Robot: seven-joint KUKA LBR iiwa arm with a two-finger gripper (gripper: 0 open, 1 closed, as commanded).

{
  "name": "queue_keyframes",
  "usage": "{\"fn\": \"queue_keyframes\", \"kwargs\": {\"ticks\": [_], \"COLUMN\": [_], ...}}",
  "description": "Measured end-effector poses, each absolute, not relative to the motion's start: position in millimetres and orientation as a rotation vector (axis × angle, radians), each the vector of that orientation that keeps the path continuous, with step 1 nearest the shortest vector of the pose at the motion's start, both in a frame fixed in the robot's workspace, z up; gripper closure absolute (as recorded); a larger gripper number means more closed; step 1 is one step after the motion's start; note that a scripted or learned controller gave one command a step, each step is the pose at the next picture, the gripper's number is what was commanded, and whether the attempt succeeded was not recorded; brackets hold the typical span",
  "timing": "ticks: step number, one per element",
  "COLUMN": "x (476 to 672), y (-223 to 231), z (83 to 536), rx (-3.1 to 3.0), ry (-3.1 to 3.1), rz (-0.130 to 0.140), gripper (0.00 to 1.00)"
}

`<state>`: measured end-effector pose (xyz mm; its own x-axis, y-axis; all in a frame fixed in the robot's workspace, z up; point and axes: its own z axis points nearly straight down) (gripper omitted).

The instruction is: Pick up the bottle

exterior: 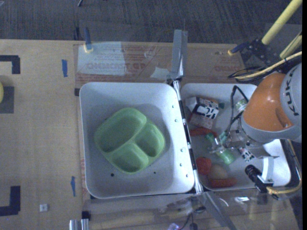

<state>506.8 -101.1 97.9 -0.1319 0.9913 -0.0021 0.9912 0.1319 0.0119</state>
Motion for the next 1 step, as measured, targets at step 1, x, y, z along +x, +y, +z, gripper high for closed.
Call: {"fn": "queue_keyframes", "kwargs": {"ticks": [1], "x": [490.2], "y": [-43.8], "z": [227.8], "rx": [1.981], "ry": [2.438], "rz": [0.001], "gripper": [1.0]}}
